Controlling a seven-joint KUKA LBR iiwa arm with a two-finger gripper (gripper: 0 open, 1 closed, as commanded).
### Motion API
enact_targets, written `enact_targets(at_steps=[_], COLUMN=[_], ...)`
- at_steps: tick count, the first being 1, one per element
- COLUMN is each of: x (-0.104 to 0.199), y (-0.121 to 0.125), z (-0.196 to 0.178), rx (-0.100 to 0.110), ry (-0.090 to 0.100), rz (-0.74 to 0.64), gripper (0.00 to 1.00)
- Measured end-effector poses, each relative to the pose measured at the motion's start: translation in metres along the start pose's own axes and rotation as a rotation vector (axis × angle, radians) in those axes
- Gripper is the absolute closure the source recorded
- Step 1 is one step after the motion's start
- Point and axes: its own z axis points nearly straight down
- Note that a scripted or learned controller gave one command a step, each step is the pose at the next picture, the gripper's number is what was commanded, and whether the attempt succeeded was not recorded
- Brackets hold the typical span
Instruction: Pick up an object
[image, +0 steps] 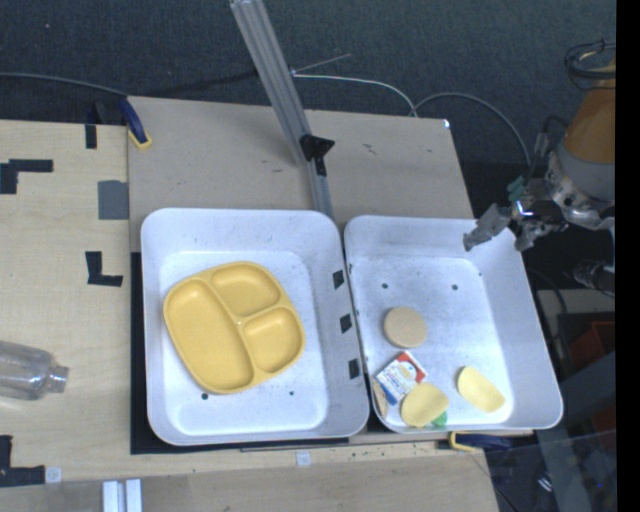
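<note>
Nearest the camera, along the right bin's bottom edge, lie three small things: a yellow lemon-shaped piece at about 5 o'clock, its long axis running from 10 to 4 o'clock; a second yellow piece beside it; and a small printed packet touching that piece, tilted. Just above, a round tan disc lies flat. In the left bin, a yellow divided plate sits with its long axis toward 11 o'clock. Farther back, the gripper hangs over the right bin's 1 o'clock corner — nothing between its fingers, though whether they are spread or closed cannot be told — the arm reaching in from 3 o'clock.
</note>
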Motion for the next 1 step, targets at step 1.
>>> enact_targets(at_steps=[1], x=[-0.0124], y=[0.033], z=[0.0911], rx=[0.007], ry=[0.002], rz=[0.0], gripper=[0.0])
